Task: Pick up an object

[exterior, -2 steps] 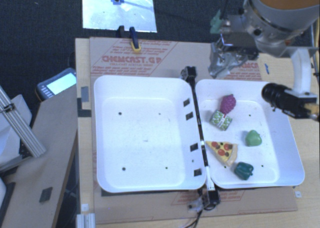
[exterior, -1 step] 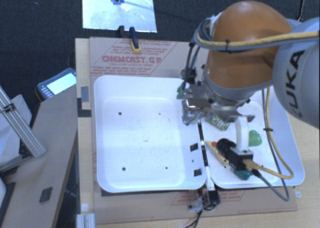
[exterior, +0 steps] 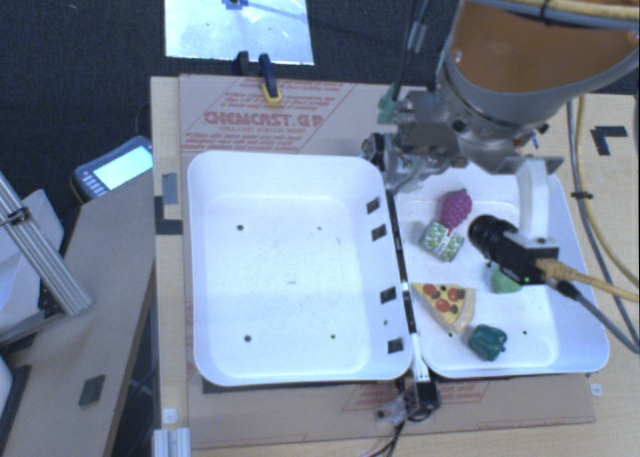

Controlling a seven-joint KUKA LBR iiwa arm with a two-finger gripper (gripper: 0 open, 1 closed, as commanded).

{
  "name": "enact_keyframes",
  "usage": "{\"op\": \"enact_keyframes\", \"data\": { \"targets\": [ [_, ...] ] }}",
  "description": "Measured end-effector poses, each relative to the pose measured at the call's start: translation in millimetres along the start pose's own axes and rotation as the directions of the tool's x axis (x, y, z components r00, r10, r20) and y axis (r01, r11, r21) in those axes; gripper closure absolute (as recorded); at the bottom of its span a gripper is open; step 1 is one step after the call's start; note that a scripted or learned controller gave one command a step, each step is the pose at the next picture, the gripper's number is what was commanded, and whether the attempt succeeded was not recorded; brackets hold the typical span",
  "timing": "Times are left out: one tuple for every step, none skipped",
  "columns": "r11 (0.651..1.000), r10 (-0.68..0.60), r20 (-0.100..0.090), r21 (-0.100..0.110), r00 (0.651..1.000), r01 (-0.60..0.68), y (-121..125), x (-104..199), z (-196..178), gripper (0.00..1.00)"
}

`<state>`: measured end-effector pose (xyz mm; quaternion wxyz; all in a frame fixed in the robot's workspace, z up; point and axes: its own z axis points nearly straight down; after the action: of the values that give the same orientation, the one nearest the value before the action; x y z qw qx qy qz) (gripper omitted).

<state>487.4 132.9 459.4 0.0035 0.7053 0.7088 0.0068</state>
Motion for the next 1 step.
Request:
{"op": "enact_keyframes", "data": {
  "targets": [
    [1.0, -0.004, -0.001, 0.004, 1.0, 0.004, 2.9, 50.2, -80.3, 1.0]
  ]
}}
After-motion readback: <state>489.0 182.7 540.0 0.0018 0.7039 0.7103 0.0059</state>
